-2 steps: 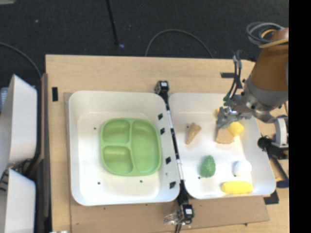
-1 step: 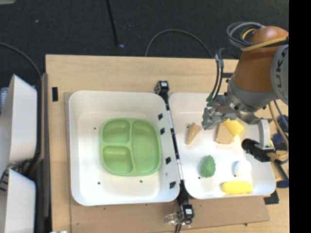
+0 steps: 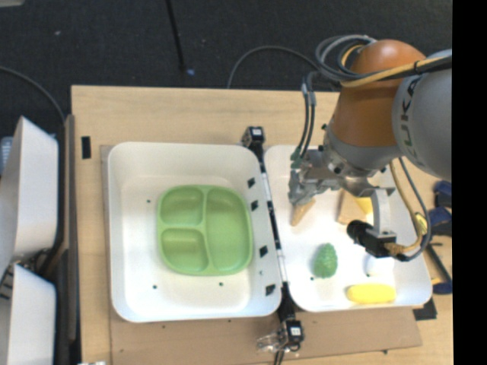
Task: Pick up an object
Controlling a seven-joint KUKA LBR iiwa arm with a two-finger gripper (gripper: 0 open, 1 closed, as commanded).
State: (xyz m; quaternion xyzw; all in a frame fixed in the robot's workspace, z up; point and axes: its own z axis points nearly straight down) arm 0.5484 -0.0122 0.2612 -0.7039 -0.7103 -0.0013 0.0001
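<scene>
My gripper (image 3: 303, 196) hangs over the left part of the right bin (image 3: 411, 291), below the grey and orange arm. A small tan wedge-shaped piece (image 3: 300, 214) lies directly under the gripper tip, touching or nearly touching it; I cannot tell whether it is gripped. A green bumpy object (image 3: 326, 261) lies in the middle of the right bin. A yellow oblong object (image 3: 370, 293) rests near that bin's front edge. Another yellow-tan piece (image 3: 358, 205) is partly hidden behind the arm.
The left bin (image 3: 129, 280) holds a green divided plate (image 3: 204, 230) at its middle. A black divider with clips (image 3: 268, 226) runs between the two bins. Cables loop off the arm over the right bin's right side.
</scene>
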